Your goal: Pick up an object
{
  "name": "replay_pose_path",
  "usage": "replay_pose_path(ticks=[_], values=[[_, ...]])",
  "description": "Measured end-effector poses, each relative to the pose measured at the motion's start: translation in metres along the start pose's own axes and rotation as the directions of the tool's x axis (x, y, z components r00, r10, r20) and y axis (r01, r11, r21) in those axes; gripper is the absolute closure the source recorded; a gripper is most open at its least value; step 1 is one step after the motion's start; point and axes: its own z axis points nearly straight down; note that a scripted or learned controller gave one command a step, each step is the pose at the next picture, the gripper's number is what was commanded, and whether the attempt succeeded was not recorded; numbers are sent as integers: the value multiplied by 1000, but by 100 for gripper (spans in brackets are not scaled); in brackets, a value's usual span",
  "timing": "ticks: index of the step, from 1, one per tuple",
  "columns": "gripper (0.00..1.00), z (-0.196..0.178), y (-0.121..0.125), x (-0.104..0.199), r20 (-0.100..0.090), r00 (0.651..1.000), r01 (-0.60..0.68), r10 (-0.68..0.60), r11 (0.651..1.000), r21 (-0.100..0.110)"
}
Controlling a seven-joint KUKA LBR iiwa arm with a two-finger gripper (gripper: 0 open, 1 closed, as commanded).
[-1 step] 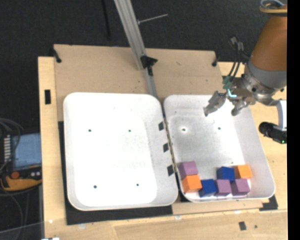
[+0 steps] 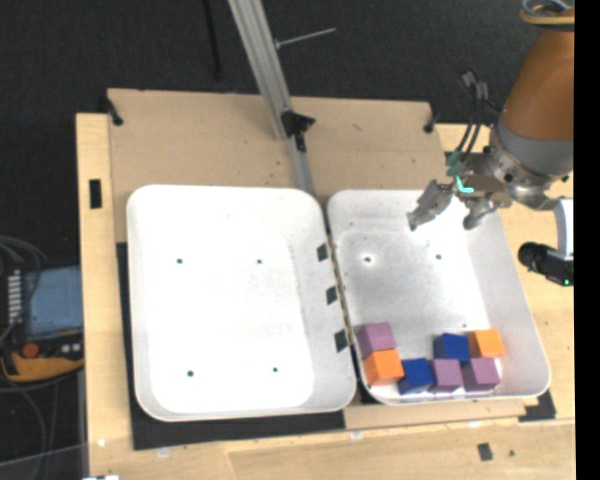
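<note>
Blocks (image 2: 432, 360) clustered at right bin's (image 2: 400, 268) near edge — open, empty end effector (image 2: 448, 211) well apart.

Wooden bench (image 2: 380, 128) bearing two white bins (image 2: 150, 268)

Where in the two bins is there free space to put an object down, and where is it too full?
The left bin is bare across its whole floor. In the right bin, the middle and far part is free, between the divider edge and the gripper, which hangs open over the far end. The near edge is crowded: purple, orange and blue cubes sit packed together there.
</note>
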Motion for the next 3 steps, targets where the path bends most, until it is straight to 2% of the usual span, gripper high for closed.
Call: replay_pose_path(ticks=[1,3], values=[[0,52,-11,0,2,1000,-3,3,1000,5],[0,174,-15,-16,2,1000,-4,4,1000,7]])
